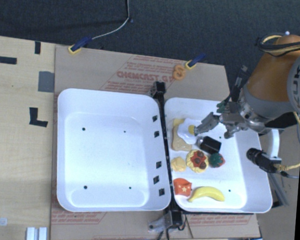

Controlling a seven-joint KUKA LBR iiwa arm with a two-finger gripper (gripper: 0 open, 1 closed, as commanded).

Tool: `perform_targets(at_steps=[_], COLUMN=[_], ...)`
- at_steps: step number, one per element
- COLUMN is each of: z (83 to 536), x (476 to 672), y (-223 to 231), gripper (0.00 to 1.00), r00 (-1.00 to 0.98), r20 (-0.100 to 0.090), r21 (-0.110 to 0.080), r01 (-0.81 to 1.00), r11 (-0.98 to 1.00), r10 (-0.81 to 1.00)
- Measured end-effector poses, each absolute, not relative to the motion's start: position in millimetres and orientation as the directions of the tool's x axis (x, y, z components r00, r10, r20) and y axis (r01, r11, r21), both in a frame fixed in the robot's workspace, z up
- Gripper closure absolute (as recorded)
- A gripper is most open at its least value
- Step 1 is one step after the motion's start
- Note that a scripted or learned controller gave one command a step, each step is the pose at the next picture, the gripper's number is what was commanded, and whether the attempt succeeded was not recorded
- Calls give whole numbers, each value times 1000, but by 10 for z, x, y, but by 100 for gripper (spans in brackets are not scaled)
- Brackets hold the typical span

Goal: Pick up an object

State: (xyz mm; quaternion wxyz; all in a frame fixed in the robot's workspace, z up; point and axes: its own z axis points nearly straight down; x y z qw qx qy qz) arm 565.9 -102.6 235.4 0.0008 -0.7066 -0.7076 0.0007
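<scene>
So, going left to right for you: your bench is a tan board with black marks on its left part, and a cardboard sheet (143,77) lies on it under both bins, held at the top by two blue-and-yellow clamps (79,44). A thin cable (125,15) trails over the dark floor above. The left bin (105,149) has a few dark dots on its floor.

The right bin (239,172) holds your clutter: a pale flat piece (179,138) near the divider, a small yellow lump (178,164) below it, a red block (182,187), a banana (207,194) near the bottom edge, a round pizza-looking toy (197,160), a green piece (217,160) just beside it, and a black block (209,145) above those.

The arm comes in from the upper right, orange band up top, wrist tilted down-left over the right bin. The gripper (217,128) hangs spread apart, one finger (206,124) pointing at the pale piece, nothing between them.
</scene>
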Motion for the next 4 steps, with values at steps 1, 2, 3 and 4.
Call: perform_targets(at_steps=[1,2,3,4], z=[1057,953,1117,1090], x=[5917,6025,6074,5521], y=[-1290,-1419,-1462,-1348], gripper=[0,0,100,100], r00=[-1,-2,-2,0], r20=[-4,-2,-16,1], r21=[2,11,36,-3], r01=[1000,1000,999,1000], r11=[1,2,2,0], r10=[1000,1000,1000,1000])
